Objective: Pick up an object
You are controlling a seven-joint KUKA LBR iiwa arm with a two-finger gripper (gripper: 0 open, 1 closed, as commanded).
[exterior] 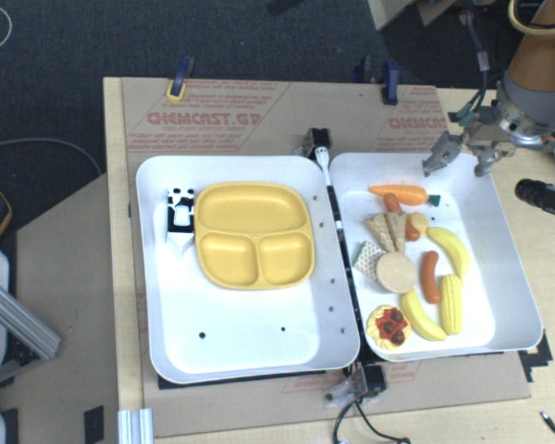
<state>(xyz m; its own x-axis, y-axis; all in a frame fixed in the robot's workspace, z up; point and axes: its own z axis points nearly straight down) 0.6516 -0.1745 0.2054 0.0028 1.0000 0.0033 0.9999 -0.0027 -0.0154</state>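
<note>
The job is to pick up one thing, and it is not done yet. The gripper (464,153) hangs in the upper right of the frame, over the top edge of the right bin (509,248). Its two fingers are spread apart, and nothing is between them. It does not touch any of the toy food.

All the food lies in the right bin. The carrot (400,193) is the closest thing to the gripper, just below it and a little to the left. Under the carrot are some bread pieces (388,229) and a round cracker (395,272). A sausage (430,276) lies right of the cracker. Above the sausage is a banana (450,251), and below it a corn cob (451,303) lies next to a second banana (422,318). At the bottom is a small pizza (389,326).

What is left, I think, is to go down, close on one thing and lift it.

The carrot looks like the easy pick. It lies apart from the heap, with bare white floor above it and to its right. The other food is packed close, touching or nearly so, and the fingers could bump a neighbor there. The bin's top wall is near the gripper, so it should mind that edge going down.

The left bin (240,340) holds a yellow plate (254,229) and a small black and white thing (179,213).
</note>
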